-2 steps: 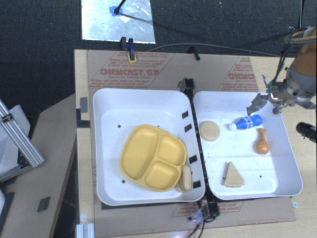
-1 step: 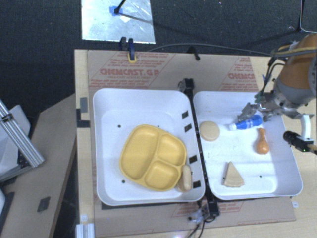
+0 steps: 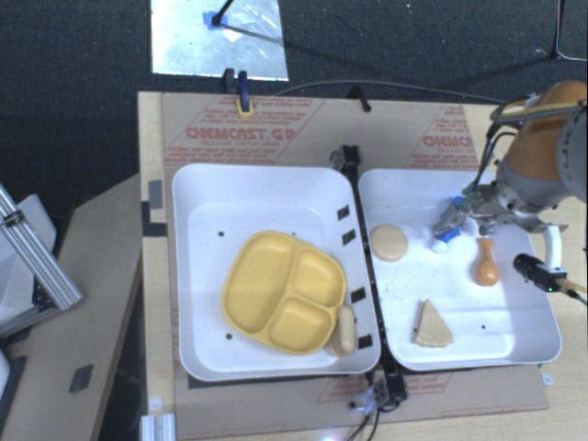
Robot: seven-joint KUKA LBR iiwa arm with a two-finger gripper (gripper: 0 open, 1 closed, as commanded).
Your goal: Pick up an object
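Camera view: the gripper [image 3: 452, 220] hangs low in the right bin [image 3: 514, 347], likely lined up to grab the blue piece [image 3: 445, 238] at its tips. How wide it stands, I cannot tell. Cookie [image 3: 389, 243], wedge [image 3: 430, 325] and orange pin [image 3: 485, 263] lie nearby.

Robotics lab: KUKA arm [image 3: 542, 145] w/ orange band over two white bins [image 3: 276, 191] on a cardboard-covered bench [image 3: 303, 122], dark carpet floor [image 3: 73, 62], aluminium extrusion [image 3: 37, 255] at left, cables, toy food props

Yellow tray [image 3: 276, 283] in left bin [image 3: 211, 191]; hand [image 3: 452, 220] over right bin [image 3: 514, 338]
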